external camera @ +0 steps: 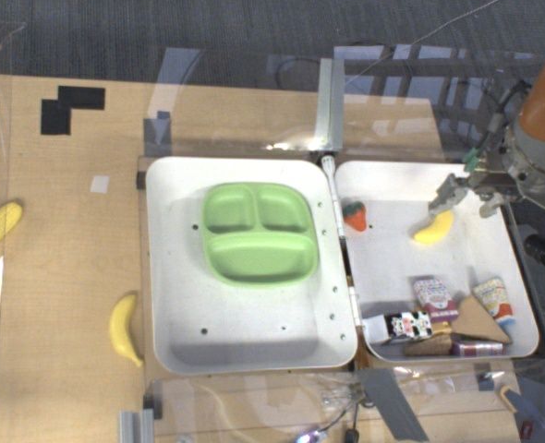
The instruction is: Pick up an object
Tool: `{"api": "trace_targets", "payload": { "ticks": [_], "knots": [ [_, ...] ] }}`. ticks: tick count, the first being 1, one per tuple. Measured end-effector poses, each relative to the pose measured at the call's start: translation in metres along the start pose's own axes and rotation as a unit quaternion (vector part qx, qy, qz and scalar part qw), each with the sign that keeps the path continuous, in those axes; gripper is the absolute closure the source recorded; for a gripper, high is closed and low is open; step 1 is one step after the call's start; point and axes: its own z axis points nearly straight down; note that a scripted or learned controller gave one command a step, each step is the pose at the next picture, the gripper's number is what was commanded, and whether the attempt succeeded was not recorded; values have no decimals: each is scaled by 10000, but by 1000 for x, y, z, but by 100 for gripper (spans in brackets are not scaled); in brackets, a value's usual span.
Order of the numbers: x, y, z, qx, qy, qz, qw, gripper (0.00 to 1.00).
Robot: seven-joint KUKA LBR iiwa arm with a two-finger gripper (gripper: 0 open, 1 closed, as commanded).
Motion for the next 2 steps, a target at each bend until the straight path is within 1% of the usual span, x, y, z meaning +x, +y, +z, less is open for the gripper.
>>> {"api": "trace_targets", "payload": {
  "ticks": [1, 2],
  "knots": [
    [-77, 44, 79, 3, -5, -386, 9993, 0],
    [-76, 54, 166, -21, -8, -703, 9975, 0]
  ]
}}
